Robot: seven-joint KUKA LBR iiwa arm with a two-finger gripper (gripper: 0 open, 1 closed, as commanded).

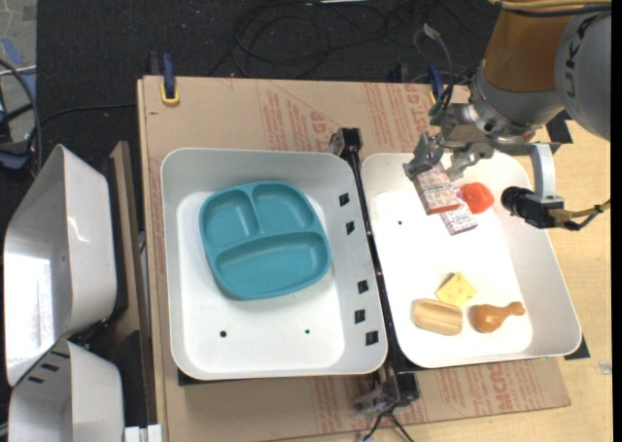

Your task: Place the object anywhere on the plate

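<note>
**Gripper low over the right bin's far end, plate unoccupied**

The teal divided plate is seen lying in the left bin, with nothing resting on it. Across the divider, in the right bin, the gripper is positioned at the far end, its labelled fingers pointed down; whether anything is pinched between them cannot be told. A red toy is found just beside it. Nearer the front, a yellow cheese wedge, a bread roll and a drumstick are clustered together.
</note>
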